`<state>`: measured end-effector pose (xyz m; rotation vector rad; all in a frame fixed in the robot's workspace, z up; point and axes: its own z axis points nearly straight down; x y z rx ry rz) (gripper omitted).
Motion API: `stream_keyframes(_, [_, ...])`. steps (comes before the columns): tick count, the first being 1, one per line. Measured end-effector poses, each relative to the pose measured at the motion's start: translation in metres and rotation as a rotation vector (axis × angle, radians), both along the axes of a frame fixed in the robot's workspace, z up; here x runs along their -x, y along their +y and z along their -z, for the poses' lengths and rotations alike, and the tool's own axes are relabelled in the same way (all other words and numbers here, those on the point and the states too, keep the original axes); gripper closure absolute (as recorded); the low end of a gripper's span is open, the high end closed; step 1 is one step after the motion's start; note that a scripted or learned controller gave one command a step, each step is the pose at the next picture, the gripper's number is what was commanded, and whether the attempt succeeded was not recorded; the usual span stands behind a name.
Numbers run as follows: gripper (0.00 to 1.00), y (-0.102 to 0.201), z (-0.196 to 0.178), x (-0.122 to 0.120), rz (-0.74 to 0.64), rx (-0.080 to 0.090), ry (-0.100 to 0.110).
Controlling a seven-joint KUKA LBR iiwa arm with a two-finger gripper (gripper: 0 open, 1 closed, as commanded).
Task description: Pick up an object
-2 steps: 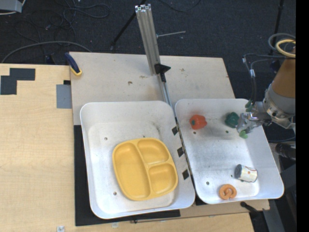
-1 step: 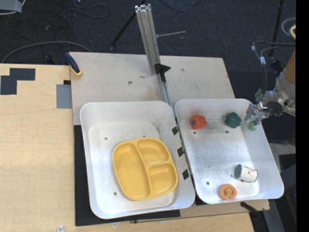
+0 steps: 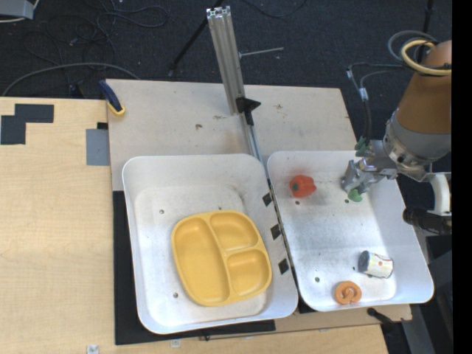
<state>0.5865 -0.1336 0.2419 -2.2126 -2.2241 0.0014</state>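
Yellow tray [image 3: 220,257] in white bin [image 3: 147,190]; red pepper [image 3: 302,186], orange ring [image 3: 347,293], green bit [image 3: 355,195], white-grey cup [image 3: 375,264]; grey-orange arm [image 3: 422,116].

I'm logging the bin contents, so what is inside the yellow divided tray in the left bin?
The yellow divided tray shows three bare yellow compartments with nothing resting in them. It lies flat in the left bin, so the bin floor beneath it is covered.

1 fixed camera looked down at a slant from above the bench [image 3: 184,116], far enough back to take in both white bins: the left bin [image 3: 147,190] and the right bin [image 3: 398,271]. The arm [image 3: 424,116] entered from the view's right; dark floor lay along the top.
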Motion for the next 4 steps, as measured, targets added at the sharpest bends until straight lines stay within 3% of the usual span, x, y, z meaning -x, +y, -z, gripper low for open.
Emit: stream_keyframes(4, [1.0,0.236,0.01,0.007,-0.001,0.001,0.0])
